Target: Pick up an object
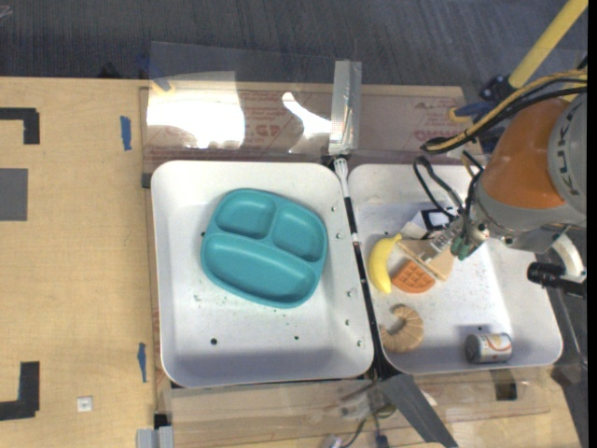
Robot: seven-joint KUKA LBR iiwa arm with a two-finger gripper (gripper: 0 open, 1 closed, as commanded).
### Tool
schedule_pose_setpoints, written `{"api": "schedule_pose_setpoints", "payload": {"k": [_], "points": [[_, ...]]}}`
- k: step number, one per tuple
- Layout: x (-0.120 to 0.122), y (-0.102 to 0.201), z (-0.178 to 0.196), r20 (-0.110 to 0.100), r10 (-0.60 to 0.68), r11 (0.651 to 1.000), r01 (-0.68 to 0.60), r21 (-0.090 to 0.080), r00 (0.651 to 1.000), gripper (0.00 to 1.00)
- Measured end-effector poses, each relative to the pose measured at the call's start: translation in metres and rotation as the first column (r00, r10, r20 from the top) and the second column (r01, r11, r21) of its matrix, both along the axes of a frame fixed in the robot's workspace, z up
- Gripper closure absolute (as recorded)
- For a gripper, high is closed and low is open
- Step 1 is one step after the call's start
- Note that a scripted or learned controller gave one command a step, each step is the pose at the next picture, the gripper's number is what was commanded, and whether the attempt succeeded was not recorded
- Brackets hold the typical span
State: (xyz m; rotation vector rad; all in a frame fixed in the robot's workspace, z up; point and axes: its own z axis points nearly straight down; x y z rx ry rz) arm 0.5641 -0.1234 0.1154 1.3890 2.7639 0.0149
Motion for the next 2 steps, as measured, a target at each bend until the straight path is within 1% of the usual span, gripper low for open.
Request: {"api": "schedule_pose_setpoints", "payload": {"k": [1, 2], "points": [[-0.009, 0.043, 0.07, -0.044, -0.438, 0.899, 0.439, 0.014, 0.898, 1.0], [-0.065, 0.048, 0.069, -0.047, 0.051, 0.999, -0.05, 0.013, 0.998, 1.0]]}}
